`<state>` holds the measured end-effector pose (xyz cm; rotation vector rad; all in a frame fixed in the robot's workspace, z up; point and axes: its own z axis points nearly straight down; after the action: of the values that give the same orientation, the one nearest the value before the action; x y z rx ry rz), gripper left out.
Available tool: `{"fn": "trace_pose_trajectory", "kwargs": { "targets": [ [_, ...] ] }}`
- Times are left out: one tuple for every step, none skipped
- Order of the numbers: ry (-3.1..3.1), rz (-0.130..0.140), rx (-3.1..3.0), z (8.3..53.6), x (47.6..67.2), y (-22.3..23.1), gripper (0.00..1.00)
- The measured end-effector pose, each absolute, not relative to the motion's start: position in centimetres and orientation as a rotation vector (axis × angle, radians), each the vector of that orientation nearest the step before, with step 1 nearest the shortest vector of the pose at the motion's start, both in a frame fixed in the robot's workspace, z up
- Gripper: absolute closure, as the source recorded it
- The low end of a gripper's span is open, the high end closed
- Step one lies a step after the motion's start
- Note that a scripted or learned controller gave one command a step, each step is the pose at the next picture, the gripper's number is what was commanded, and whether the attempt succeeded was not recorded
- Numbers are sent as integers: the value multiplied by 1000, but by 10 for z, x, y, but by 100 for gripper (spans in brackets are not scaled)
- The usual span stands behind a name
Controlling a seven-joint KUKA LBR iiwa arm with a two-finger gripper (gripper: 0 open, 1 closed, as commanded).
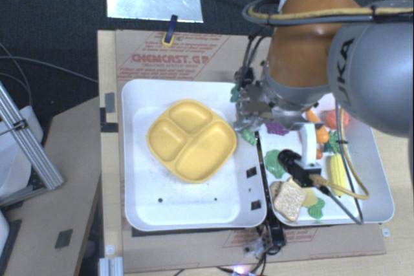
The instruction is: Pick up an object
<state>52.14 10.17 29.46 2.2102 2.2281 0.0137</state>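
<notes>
Looming grey arm (369, 74) hides much of the right bin (381, 203). Its pincer (249, 114) sits low at the divider beside a green piece (248, 136); I cannot tell its state. Outward, toy food (291, 198) lies untouched, yellow plate (192, 140) left. Nothing looks lifted yet.

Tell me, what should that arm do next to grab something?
Probably lower a little and shift right, further into the right bin. The gripper sits over the divider between the bins, by a green piece and a purple one, and nothing shows between its fingers. The left bin holds just a yellow plate, wide and flat, likely harder to grasp than the small toys.
</notes>
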Motion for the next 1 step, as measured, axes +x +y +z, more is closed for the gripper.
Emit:
{"fn": "trace_pose_trajectory", "kwargs": {
  "targets": [
    [2231, 16, 2207, 373, 521, 159, 100]
  ]
}}
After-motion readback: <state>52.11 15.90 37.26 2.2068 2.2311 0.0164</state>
